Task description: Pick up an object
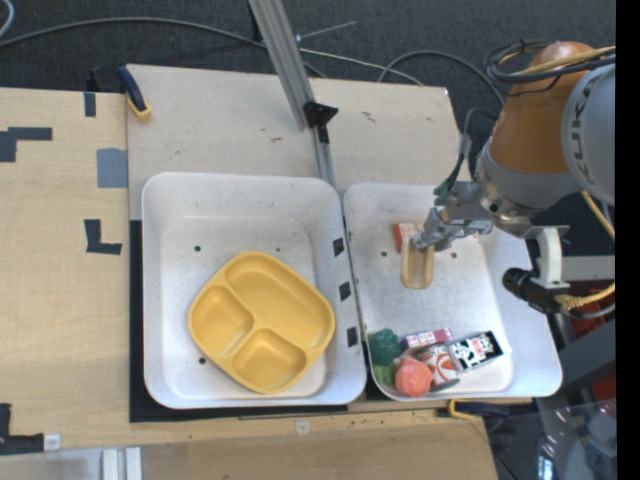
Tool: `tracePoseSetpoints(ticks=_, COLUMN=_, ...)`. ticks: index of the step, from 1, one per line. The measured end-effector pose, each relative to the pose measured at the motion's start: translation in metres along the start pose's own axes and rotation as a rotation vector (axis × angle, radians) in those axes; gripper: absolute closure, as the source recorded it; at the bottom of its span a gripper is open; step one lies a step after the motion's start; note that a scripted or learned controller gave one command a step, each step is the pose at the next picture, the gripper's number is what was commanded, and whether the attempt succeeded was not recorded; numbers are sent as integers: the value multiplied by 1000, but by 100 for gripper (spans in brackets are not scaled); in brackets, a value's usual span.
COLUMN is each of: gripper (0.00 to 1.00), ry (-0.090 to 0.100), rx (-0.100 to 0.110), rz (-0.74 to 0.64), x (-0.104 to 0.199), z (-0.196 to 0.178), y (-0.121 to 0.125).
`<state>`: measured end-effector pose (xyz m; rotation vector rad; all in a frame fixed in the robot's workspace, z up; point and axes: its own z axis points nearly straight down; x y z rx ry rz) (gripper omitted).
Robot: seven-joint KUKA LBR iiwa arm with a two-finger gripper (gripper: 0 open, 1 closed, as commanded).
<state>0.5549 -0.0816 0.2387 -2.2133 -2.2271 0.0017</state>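
- Claw (432, 240) hanging over the upper middle of the right bin (520, 368), fingers pointing down at the top of a tan wooden block (417, 267); clenched or released, cannot tell, since the wrist is hiding the fingertips.
- Arm (545, 118) reaching in from the right, orange band sitting above the grey wrist.
- Left bin (165, 268) carrying a yellow divided tray (262, 320), well apart from the claw.
- Standing upright just below the claw, the tan wooden block looking like the likeliest target; touching it or only just above it, cannot tell.
- Small red-and-white box (404, 235) lying just beside the block's upper left, close enough to be nudged.
- Clustering at the bin's near edge: black-and-white packet (473, 351), green piece (384, 346), pink ball (412, 377), all well apart from the claw.
- Doing this step well, as a judgement: centring both fingers on opposite flat faces of the block, descending straight to avoid tipping it, closing low enough for a firm hold, steering clear of the box, lifting vertically.
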Motion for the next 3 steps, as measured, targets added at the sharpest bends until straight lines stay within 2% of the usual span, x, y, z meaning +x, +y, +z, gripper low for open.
tracePoseSetpoints(ticks=1, gripper=100, ry=1, rx=-1, rz=-2, x=57, z=3, y=28)
tracePoseSetpoints(ticks=2, gripper=100, ry=0, rx=0, rz=-1, x=106, z=12, y=39)
tracePoseSetpoints(ticks=3, gripper=100, ry=0, rx=-1, rz=0, x=149, z=20, y=60)
